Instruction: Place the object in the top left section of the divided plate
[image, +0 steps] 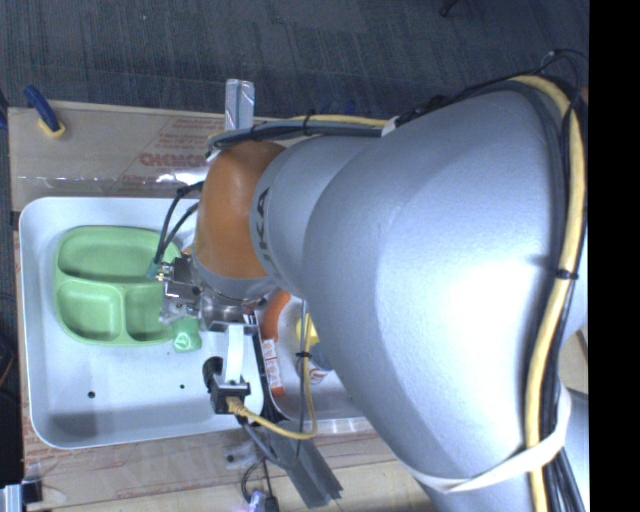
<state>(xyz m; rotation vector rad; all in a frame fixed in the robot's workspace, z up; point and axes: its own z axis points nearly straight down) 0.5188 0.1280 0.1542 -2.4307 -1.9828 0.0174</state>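
Observation:
A light green divided plate (95, 285) lies in the left white bin (60, 400), with one long section along its far side and two smaller ones along its near side. My gripper (183, 305) hangs over the plate's right edge, below the orange wrist band (230, 215). A small bright green object (186, 341) sits right under the gripper at the plate's near right corner. The wrist hides whether the gripper holds it.
The big grey arm (420, 280) covers the right bin. An orange item (275, 312) and a yellow-marked one (305, 340) peek out beneath it. A black cable with a yellow connector (232, 400) dangles over the left bin's near wall. A blue clamp (42, 108) sits at the far left.

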